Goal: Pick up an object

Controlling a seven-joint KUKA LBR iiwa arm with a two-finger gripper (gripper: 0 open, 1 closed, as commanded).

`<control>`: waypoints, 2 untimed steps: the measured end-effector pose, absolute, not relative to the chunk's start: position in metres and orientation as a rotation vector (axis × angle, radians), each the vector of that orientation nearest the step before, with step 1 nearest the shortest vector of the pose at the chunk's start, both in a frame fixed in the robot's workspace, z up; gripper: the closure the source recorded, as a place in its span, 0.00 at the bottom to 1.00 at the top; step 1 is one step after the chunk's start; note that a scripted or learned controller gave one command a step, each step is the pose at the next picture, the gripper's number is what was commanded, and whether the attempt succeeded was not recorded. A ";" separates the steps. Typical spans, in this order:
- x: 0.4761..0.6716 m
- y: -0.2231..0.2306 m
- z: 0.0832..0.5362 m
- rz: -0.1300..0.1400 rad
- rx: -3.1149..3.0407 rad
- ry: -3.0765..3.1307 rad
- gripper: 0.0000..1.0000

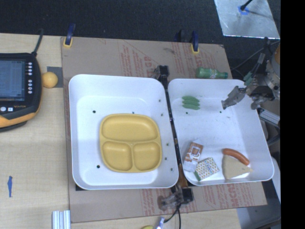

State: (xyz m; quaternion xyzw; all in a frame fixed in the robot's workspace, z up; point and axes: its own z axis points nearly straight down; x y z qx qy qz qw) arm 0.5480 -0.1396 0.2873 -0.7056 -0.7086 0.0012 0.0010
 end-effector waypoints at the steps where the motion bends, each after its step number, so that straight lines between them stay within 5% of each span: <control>1: 0.611 -0.116 0.241 0.006 -2.215 -2.227 0.00; 2: 0.655 -0.093 0.090 0.008 -2.213 -2.224 0.00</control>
